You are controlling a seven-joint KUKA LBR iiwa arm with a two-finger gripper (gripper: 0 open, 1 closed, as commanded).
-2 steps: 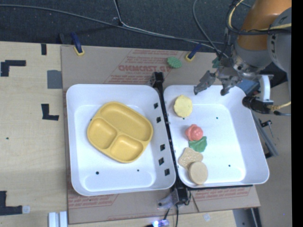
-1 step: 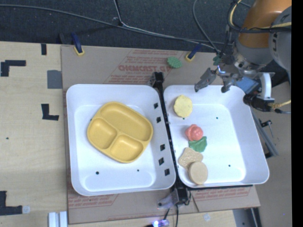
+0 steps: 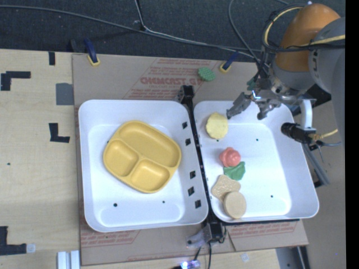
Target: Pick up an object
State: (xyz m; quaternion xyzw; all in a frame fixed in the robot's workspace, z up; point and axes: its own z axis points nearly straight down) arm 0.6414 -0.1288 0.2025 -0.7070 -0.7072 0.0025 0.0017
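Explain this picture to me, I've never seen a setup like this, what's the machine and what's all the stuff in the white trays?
One camera looks down at a slant on a bench. The grey robot arm with an orange band reaches in from the right and ends in a two-finger gripper, open and holding nothing, above the right shallow white bin. That bin holds toy food: a round yellow piece, a red piece touching a green leaf-like piece, a tan slice and a tan round disc. The left white bin holds a yellow divided plastic plate. A small green object lies outside on the cardboard.
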